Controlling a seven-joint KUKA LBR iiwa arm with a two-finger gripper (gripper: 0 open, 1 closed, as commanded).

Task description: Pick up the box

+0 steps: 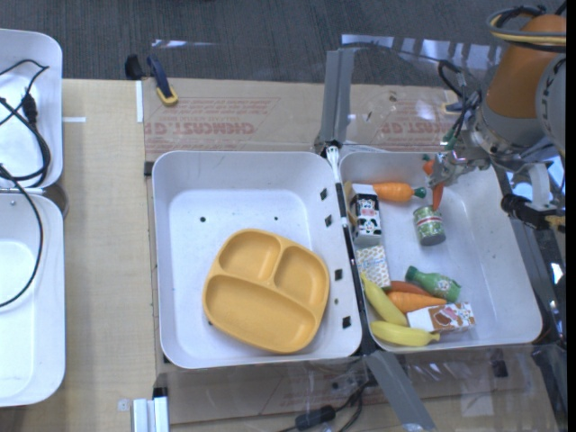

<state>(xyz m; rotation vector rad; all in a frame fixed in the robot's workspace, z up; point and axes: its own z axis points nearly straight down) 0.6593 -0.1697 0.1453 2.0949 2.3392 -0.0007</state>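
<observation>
Hand (438, 180) grip state unclear, above right bin (504, 241), box (452, 318) label unreadable

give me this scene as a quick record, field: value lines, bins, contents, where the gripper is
left bin: holds a yellow divided plate
right bin: toy food and small packages
target box: lies near the front edge, beside a banana
other boxes: milk carton and patterned packet along the left wall
other items: carrot at the back, green can, green bottle
gripper: over the back of the right bin, near the carrot, far from the target box
grip state: cannot tell
</observation>
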